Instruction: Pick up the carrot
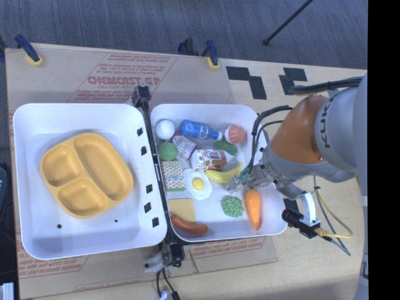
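Bins are sitting side by side: yellow tray [86,174] at left, toy food at right. Your carrot [252,208] is lying in the right bin [270,228] near its right wall, not lifted. End effector [245,181] is hovering just above-left; I cannot tell its grip state.

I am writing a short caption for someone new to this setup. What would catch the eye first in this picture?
First comes the grey arm with its orange band, reaching in from the right over the right bin. That bin is crowded with toy food: the carrot lies near its lower right corner, just below the gripper. In the left bin sits a yellow divided plate.
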You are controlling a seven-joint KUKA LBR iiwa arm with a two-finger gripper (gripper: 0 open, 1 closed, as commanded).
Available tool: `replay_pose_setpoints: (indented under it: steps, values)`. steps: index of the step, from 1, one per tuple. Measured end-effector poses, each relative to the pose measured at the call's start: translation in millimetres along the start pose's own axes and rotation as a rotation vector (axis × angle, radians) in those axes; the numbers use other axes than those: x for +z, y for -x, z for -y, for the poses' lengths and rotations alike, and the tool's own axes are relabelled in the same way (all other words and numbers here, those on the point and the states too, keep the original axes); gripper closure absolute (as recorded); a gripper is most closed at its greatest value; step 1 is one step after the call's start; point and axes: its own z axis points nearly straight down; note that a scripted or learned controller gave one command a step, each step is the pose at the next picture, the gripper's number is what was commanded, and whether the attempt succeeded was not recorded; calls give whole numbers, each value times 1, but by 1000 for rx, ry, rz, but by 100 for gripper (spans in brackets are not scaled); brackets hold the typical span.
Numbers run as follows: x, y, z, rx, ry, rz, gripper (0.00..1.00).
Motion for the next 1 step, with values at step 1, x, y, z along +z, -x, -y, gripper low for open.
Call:
replay_pose_setpoints:
  steps: [1]
  values:
    - [-109,-48,23,103,4,4,100]
